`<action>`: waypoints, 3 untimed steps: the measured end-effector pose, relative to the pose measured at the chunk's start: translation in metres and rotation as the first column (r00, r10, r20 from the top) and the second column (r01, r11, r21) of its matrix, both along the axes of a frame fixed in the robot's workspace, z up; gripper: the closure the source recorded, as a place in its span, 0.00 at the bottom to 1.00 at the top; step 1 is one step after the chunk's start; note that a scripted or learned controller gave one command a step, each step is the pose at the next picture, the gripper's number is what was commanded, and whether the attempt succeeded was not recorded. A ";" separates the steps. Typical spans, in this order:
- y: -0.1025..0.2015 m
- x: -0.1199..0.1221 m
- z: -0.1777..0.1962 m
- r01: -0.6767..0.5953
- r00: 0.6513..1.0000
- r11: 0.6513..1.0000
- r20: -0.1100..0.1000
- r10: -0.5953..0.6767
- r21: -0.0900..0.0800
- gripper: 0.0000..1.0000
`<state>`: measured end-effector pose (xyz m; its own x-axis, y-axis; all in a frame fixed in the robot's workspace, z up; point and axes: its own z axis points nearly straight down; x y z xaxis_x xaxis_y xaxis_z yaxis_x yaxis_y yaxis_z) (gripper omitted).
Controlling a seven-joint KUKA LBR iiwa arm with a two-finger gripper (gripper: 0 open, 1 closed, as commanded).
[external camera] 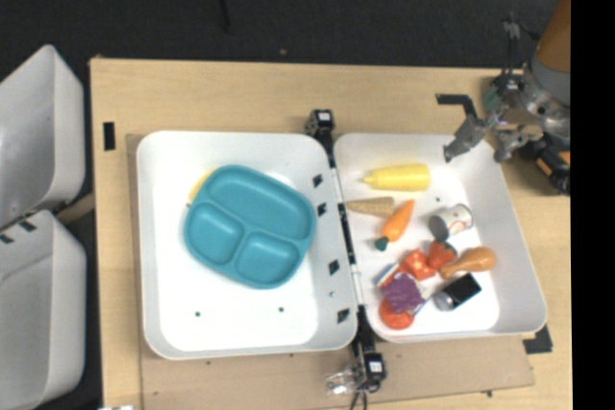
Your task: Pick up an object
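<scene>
1. I see the claw [459,130] at the upper right corner of the right bin [514,235], above its rim. Its two dark fingers [452,99] stand apart with nothing between them.
2. The arm [548,53] enters from the right edge, its orange band visible above the wrist.
3. I count the pickable toys in the right bin: a yellow corn cob [397,176] near the top, a tan cone [371,205] just below it, and a carrot [396,221] tilted beside the cone.
4. Lower down I see a grey-and-white cup [450,223], a red tomato cluster [426,261], a bread roll [468,260], a purple piece [404,290] and a black block [459,293], all packed close together.
5. The left bin [163,302] holds a teal divided plate [251,226], which partly covers a yellow item [200,183].
6. Both bins sit side by side on the desk [115,101].
</scene>
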<state>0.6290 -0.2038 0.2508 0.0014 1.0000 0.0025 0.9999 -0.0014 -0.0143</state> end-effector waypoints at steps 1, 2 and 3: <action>0.001 0.002 0.006 -0.003 1.000 1.000 0.010 0.003 -0.002 0.00; 0.007 -0.003 -0.057 -0.002 1.000 1.000 0.004 0.002 -0.001 0.00; 0.006 -0.009 -0.125 0.000 1.000 1.000 0.004 0.000 -0.002 0.00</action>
